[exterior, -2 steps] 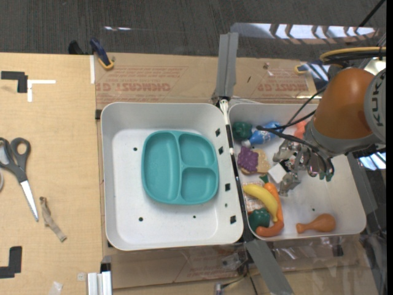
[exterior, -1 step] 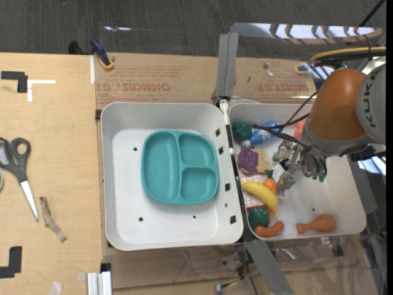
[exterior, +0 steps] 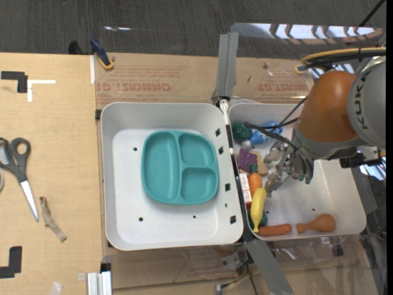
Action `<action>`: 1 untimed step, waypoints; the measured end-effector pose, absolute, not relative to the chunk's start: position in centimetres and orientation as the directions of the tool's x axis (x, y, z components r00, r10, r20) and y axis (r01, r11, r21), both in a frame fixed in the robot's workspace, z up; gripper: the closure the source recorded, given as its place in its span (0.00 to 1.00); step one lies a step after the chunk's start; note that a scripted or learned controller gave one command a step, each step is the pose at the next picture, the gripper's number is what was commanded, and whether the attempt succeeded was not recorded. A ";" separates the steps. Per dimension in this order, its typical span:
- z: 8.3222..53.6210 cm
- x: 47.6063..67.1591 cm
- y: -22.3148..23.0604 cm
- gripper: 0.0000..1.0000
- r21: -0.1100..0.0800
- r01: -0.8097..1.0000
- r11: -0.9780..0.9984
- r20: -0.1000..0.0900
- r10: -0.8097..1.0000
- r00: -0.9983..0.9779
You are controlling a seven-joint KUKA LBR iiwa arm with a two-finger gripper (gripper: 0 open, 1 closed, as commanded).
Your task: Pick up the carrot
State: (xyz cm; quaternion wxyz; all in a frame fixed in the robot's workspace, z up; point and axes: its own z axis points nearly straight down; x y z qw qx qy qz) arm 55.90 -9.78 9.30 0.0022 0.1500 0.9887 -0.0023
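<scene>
We see a grey arm [exterior: 370, 103] with a rounded orange band [exterior: 328, 106], black lettering, and a metallic gripper [exterior: 276, 176].

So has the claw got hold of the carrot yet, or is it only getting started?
Nothing looks done yet: the carrot lies on the floor of the right bin, near its front edge, beside a yellow banana. In hand: the claw hangs over the toys in that bin, farther back than the carrot. Left: moving over the carrot, closing on it and lifting it.
</scene>
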 end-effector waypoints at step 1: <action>9.4 55.0 -9.8 0.00 -0.004 0.339 0.941 -0.009 0.339 -0.941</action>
